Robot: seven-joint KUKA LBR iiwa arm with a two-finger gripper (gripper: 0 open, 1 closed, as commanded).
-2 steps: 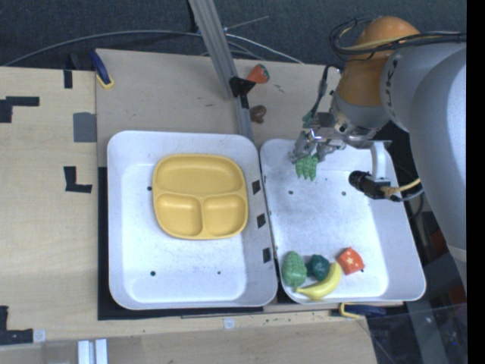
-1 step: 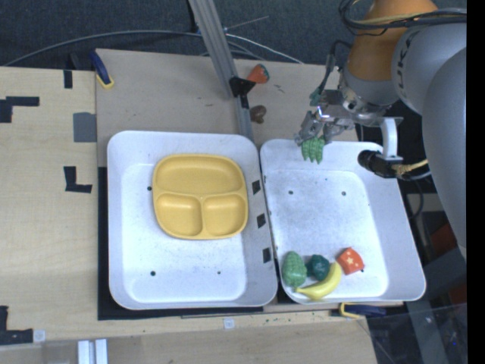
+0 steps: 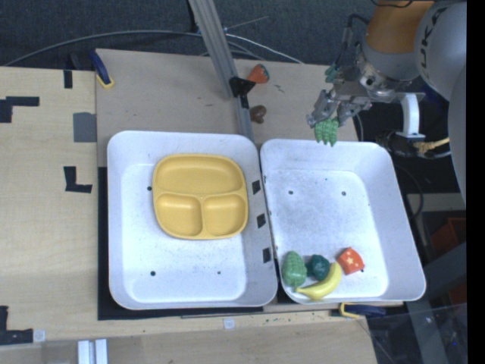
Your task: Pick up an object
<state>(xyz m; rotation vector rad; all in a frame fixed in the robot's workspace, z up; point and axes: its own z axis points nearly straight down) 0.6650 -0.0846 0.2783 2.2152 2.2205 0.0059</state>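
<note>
Green leafy toy (image 3: 327,132), small and frilled, was seen pinched between the fingers of the gripper (image 3: 329,120), whose jaws were drawn in narrowly around its top. It was held hanging above the far rim of the right bin (image 3: 379,203), clear of the bin floor. The gripper itself was carried below a grey wrist, and an orange band (image 3: 394,21) was seen above that on the arm, which was reached in from the far right corner of the scene.

In the right bin, four small items were gathered at the near edge: a green bumpy vegetable (image 3: 293,268) at the left, a dark green round piece (image 3: 318,266) just beside it, a yellow banana (image 3: 324,285) lying touching the near side of both, and a red-orange piece (image 3: 350,261) a little to the right. The remaining floor of that bin was speckled with dark marks.

The left bin (image 3: 129,226) was set touching the right one. A yellow divided plate (image 3: 200,196) with three compartments was laid in its far half.

On the bench beyond the bins, a small orange object (image 3: 259,73) and a small brown object (image 3: 258,114) were left near a grey slanted pole (image 3: 214,36).
</note>
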